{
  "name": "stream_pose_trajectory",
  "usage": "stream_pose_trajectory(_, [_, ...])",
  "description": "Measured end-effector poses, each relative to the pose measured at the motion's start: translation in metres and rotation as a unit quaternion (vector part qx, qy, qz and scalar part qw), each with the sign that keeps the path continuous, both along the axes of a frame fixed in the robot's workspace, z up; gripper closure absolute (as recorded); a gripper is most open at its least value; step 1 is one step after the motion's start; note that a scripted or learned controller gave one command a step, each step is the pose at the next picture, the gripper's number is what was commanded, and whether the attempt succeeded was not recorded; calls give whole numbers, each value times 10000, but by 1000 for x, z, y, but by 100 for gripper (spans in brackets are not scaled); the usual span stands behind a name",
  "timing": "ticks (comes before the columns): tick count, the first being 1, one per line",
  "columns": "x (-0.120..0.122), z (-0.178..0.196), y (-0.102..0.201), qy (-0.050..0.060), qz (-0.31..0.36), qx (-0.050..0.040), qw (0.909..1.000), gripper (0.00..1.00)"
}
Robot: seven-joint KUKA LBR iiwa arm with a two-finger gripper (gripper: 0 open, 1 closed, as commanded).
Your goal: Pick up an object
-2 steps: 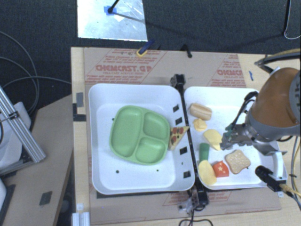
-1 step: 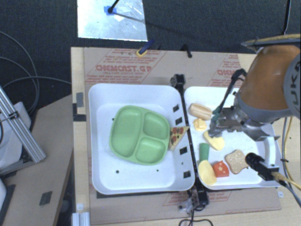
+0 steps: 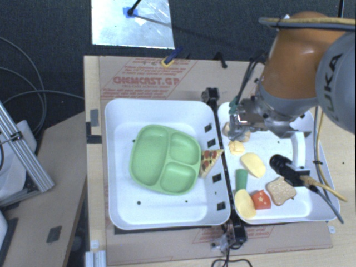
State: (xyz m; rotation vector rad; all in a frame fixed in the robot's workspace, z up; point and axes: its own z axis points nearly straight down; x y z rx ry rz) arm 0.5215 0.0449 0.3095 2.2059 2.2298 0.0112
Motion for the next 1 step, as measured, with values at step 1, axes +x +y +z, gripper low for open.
stream_pose_trajectory(1, [-35, 31, -22, 17, -54, -4, 10000, 100])
